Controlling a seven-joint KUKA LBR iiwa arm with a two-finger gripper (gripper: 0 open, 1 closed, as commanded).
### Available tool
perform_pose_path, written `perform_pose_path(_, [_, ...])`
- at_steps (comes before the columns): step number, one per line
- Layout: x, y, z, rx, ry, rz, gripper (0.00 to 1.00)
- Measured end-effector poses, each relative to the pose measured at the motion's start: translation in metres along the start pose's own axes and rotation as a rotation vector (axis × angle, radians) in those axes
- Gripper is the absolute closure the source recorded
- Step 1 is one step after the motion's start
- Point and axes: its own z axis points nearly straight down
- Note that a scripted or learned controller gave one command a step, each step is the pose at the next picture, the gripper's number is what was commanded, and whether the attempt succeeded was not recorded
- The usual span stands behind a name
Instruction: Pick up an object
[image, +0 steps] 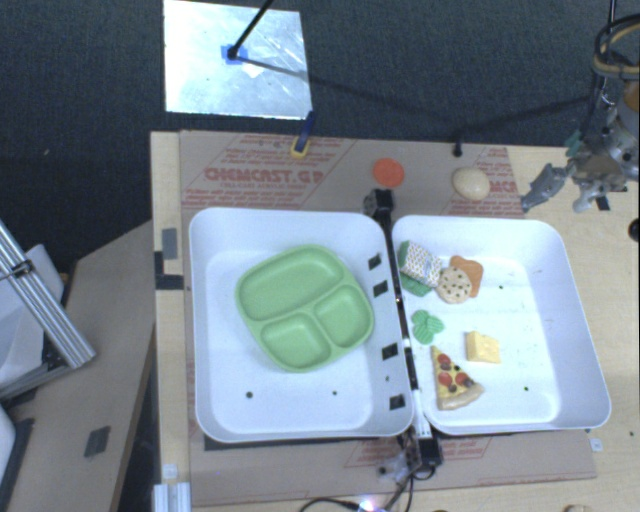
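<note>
**Arm parked off to the side, toys sitting in the right bin**

Dark blue carpet surrounds a light wooden bench (120, 290), and on top of that is a sheet of printed cardboard (270, 165) with the two white bins side by side. Left bin (215, 400) has a green divided plate (303, 305) lying flat in the middle of it, three compartments, nothing in them as far as I can see.

Right bin (575, 330) is where the toy food lives. Up near its top left corner there's a green-and-silver wrapper thing (417, 263), with a chocolate chip cookie (454, 284) just beside it and something orange (468, 268) tucked right behind the cookie, touching it. A bit lower is a small green leafy piece (427, 325), then a yellow cheese wedge (483, 347) to its right, and a pizza slice (454, 379) near the bottom left of the bin.

Outside the bins, on the cardboard at the back: an orange disc (388, 173) and a pale egg-shaped thing (471, 183).

Gripper (570, 195) hangs at the far right, above the back corner of the right bin, well apart from all the toys. Its two fingers look spread apart with nothing between them.

A shiny foil square (238, 60) sits on the carpet up top.
</note>
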Motion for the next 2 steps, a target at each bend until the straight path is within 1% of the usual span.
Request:
perform_pose_path(1, [0.002,-0.005,0.042,0.003,0.001,0.001,0.00])
perform_pose_path(2, [-0.002,0.005,0.091,0.002,0.000,-0.001,0.00])
